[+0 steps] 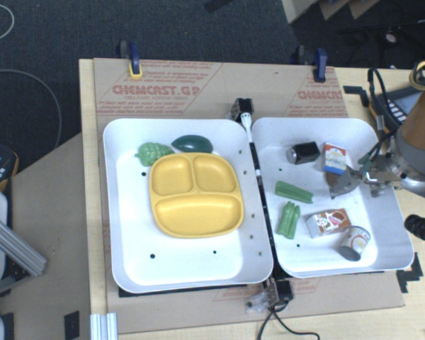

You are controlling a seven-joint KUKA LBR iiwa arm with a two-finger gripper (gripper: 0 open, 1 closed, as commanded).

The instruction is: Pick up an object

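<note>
Though its opening unclear, hand point(344, 183) low in right bin point(389, 250), beside small carton point(333, 158).

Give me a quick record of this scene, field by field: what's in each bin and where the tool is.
left bin: yellow divided plate; light green knobbly item and dark green item at the plate's far edge
right bin: black block, blue and white carton, two green pieces, brown and white packet, small can on its side
tool: over the right bin, just below the carton
tool contents: nothing seen held
</note>
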